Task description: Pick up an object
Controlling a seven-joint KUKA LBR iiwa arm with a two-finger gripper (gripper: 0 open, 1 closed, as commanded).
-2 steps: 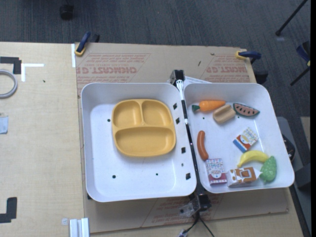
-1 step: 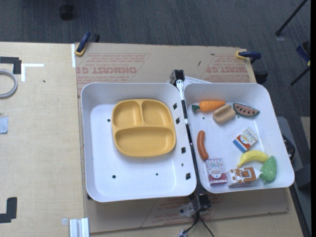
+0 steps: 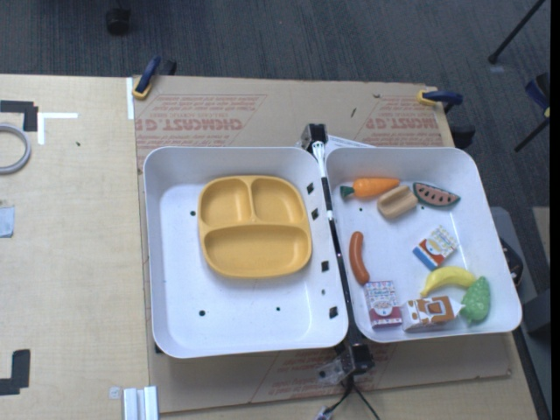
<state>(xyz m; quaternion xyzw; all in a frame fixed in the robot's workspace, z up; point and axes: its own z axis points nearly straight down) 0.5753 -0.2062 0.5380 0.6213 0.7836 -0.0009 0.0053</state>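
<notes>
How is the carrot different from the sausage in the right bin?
The carrot is orange with a green tip; the sausage is plain red-brown. The carrot lies crosswise near the bin's far edge; the sausage lies lengthwise beside the wall between the two bins. The carrot tapers; the sausage has rounded ends. Both are long toy foods lying flat.

Looking down at my worktop (image 3: 70, 261) here, two white bins side by side on cardboard. Left bin (image 3: 175, 322) has a yellow divided plate (image 3: 255, 226) sitting toward its far side. Right bin (image 3: 490, 234) has the toy food: carrot (image 3: 371, 186), hot dog bun (image 3: 396, 202), watermelon slice (image 3: 436, 195), sausage (image 3: 358, 257), banana (image 3: 448, 279), something green (image 3: 477, 300) beside it, plus a few little cartons (image 3: 383, 304) along the near edge.
</notes>
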